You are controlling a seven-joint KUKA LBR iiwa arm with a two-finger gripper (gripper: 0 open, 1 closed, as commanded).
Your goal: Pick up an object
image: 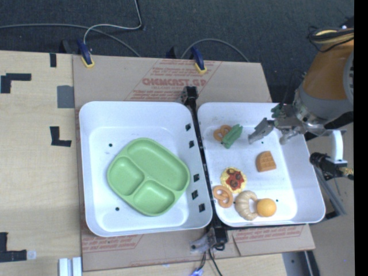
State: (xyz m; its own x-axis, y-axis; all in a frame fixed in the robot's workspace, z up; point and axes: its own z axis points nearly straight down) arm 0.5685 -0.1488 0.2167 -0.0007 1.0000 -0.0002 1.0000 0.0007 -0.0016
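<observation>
Toy food in the right bin is what's up for grabs; nothing picked yet. Camera view: gripper hangs over the upper part of the right bin, fingers spread fairly wide, nothing between them. One finger angles down-left toward the bin floor, the other sits closer to the wrist. Whether the tips touch the floor, can't tell.

Progress: judged early, an approach or pre-grasp pose. No object lifted, all items lie on the bin floor. Left to do: pick a target, close on it, lift.

Candidates relative to the gripper:
- green piece, just to its left, near the lower fingertip; closest item.
- small pretzel, touching the green piece on its far side from the gripper.
- orange cracker, just below the gripper, apart from everything else; looks like the cleanest grab.
- pizza-like piece, further below and left.
- second pretzel, croissant and orange ball, well below, bunched at the bin's lower edge, touching or nearly so.

In the way: green piece and small pretzel are pressed together, so closing there could catch both or push one off. Bottom cluster is crowded and close to the bin wall, little finger room.

Left bin, well away from the gripper past the divider, holds a green divided plate. Clamps and cables sit beyond the bins, clear of the gripper.
</observation>
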